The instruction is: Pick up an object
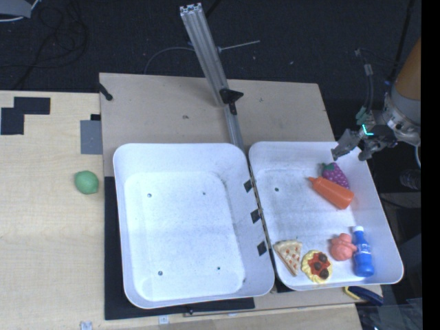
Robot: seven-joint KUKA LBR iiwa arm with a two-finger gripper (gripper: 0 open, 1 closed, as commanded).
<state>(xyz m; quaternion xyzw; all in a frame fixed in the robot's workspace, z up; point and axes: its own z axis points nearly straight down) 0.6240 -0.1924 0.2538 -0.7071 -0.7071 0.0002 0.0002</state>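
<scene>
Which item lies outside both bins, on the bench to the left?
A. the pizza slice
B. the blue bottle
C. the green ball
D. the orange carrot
C: the green ball rests on the wooden bench left of the left bin, while the other toys lie in the right bin.

There were two white bins (180, 158), six toys in the right bin (302, 218), and one green ball (86, 182) at nine o'clock.

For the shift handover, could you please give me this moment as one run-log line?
gripper: open, above right bin's far right corner | holding: nothing | nearest: grapes, carrot | pick: not yet done
</scene>
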